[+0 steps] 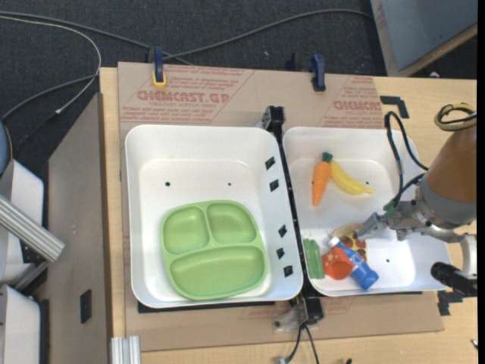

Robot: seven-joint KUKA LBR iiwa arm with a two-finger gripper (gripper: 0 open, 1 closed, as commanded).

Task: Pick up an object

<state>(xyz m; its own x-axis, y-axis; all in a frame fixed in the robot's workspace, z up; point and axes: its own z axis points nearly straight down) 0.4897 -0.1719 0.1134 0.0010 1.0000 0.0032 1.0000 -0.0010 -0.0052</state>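
A pile (345,258) of small toys, red, blue and green, lay at the near edge of the right bin (379,149). The gripper (362,230) hung just above it; its grip could not be made out. Farther back lay a carrot (320,181) touching a banana (350,181). A green tray (214,247) sat in the left bin (151,165).

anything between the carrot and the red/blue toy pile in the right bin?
In the camera view, bare white bin floor separates the carrot from the toy pile. The banana lies beside the carrot, off that line. The gripper sits right of the pile.
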